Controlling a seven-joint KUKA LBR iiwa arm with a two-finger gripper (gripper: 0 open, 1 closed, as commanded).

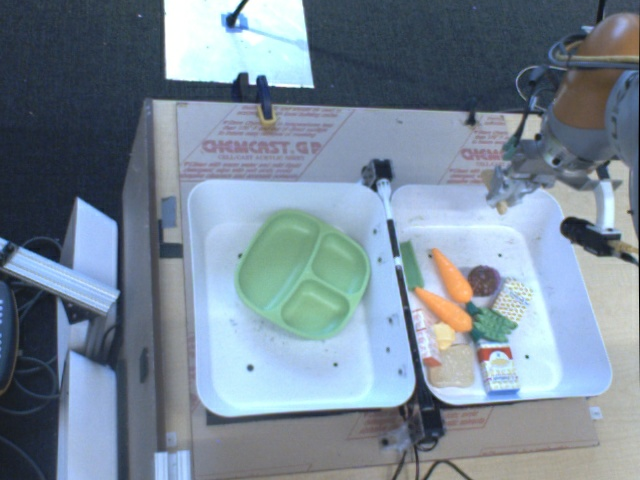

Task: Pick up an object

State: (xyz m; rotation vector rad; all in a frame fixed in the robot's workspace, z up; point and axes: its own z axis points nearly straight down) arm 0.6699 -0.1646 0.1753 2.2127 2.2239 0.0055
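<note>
The right bin [560,268] holds a cluster of small items. Two orange carrots [452,275] [443,309] lie side by side near its middle, beside a green strip [411,265] along the left wall. A dark round piece [485,279], a patterned packet [514,296] and a green leafy toy [492,322] sit just right of the carrots. Near the front lie a red and white carton [497,368] and a beige slab [452,368]. My gripper [499,200] hangs over the bin's far rim, well behind the items, with nothing seen in it.
A green divided plate [304,273] lies in the left bin [220,368]. The arm [590,98] enters from the upper right, with a black part [585,234] over the right bin's right wall. A ridge [395,268] separates the bins.
</note>
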